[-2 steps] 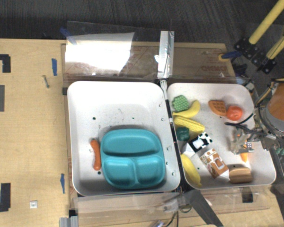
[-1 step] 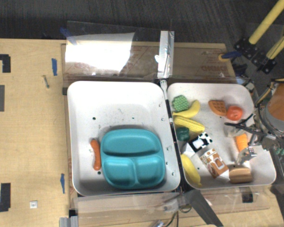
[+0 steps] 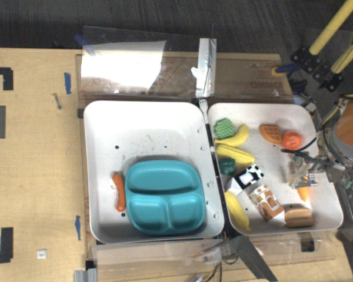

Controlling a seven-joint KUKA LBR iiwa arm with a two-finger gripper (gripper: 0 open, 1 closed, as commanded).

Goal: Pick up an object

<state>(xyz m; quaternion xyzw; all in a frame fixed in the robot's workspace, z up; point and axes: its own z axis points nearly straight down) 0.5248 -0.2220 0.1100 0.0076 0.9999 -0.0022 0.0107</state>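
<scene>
Objects for picking lie across both bins, and we read them left to right. We see a teal divided tray [image 3: 163, 203] in the left bin [image 3: 100, 128], with an orange hot dog [image 3: 120, 191] touching its left side. We find the right bin [image 3: 326, 207] crowded: a green block [image 3: 223, 127], a banana [image 3: 237, 136], a corn cob [image 3: 235, 154], a black-and-white piece [image 3: 250, 175], a yellow piece [image 3: 237, 211], a printed carton [image 3: 266, 202], a bread loaf [image 3: 298, 217], a waffle [image 3: 270, 134] and a tomato [image 3: 292, 140]. We see the gripper [image 3: 304, 174] low over that bin's right side, just below the tomato; we cannot tell its grip. Its arm reaches in from the right.
</scene>
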